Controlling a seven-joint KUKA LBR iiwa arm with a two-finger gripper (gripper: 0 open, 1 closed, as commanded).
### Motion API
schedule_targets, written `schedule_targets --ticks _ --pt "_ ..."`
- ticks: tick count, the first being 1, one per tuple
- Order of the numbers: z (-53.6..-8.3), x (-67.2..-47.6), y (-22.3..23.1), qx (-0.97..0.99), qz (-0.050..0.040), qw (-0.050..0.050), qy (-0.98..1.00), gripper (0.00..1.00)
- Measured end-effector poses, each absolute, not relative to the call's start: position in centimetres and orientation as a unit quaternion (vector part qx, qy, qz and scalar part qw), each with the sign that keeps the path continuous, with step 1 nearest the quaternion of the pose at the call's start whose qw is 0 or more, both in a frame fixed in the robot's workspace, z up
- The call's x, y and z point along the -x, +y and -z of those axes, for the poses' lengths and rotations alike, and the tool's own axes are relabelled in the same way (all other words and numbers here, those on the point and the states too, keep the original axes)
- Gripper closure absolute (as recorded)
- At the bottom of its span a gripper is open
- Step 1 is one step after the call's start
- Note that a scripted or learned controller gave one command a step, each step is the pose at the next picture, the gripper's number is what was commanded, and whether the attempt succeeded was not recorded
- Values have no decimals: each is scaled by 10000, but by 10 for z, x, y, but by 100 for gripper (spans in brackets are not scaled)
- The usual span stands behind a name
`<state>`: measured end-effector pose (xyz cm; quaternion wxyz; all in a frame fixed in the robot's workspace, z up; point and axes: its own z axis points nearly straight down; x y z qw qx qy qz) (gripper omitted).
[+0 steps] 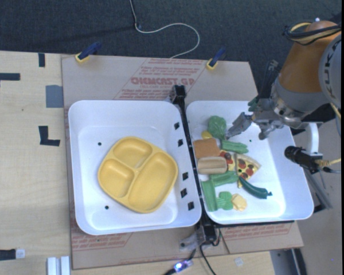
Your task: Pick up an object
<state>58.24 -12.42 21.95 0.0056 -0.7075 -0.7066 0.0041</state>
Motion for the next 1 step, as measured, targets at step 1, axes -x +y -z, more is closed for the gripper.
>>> schedule_targets --ticks 1 --pt "-226 -585 -124 7067 -5 9 -7075 0"
